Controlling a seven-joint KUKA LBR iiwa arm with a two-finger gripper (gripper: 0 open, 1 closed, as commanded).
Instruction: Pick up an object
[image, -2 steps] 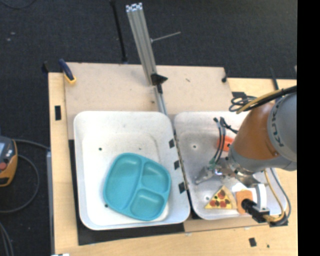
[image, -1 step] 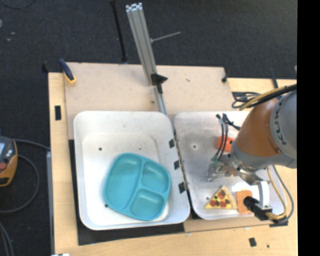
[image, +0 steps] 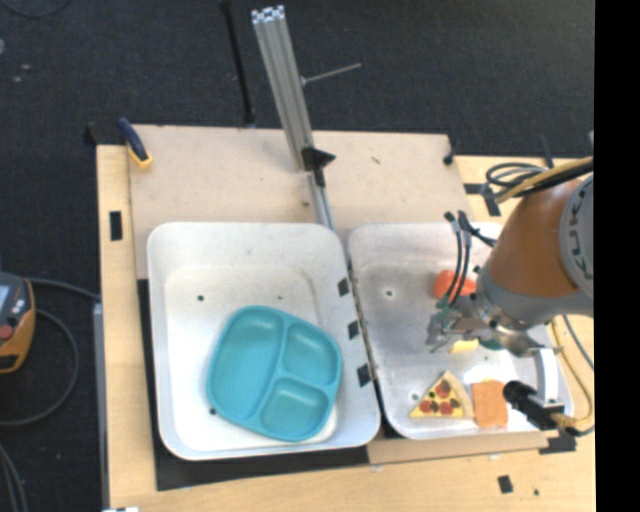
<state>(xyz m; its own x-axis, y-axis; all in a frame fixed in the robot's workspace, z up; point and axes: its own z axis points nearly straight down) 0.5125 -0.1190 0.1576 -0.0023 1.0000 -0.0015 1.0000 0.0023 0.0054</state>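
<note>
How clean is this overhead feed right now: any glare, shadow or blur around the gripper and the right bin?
Camera view: lighting is even and soft, with no hard glare on the white bins. The picture is slightly soft overall. The arm casts only a faint shadow, but its body covers part of the right bin. The gripper is small and blurry. The pizza slice toy and teal divided plate read clearly.

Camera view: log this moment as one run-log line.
gripper: low in right bin, nothing seen held | pizza slice: near front rim | teal tray: left bin
</note>
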